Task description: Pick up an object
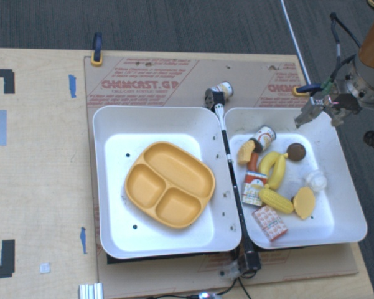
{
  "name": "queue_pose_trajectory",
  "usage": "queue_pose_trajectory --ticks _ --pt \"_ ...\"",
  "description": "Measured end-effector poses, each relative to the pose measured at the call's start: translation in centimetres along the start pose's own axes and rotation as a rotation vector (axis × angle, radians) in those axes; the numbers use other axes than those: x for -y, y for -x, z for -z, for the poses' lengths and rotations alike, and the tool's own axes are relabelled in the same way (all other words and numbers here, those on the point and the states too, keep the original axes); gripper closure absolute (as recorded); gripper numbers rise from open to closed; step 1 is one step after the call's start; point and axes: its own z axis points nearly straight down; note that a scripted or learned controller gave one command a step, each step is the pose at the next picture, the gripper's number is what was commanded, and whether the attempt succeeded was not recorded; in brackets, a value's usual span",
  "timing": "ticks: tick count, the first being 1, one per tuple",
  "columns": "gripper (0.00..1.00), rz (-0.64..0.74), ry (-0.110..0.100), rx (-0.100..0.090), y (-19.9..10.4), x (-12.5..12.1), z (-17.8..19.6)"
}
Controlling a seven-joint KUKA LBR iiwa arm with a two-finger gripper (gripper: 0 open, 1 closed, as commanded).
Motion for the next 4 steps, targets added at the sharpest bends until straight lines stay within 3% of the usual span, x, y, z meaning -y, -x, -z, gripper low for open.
queue_pose_trajectory --ticks 1,2,3,4 --pt "0.00 -0.001 0.009 0.003 1.3 -0.3 -14.9" --pt "0.00 0.002 0.003 0.000 -4.5 1.8 -17.0" --pt "1.00 -0.001 0.008 0.001 -4.4 1.7 -15.9" --pt "1.00 0.001 0.002 -0.001 -10.9 6.0 -7.0"
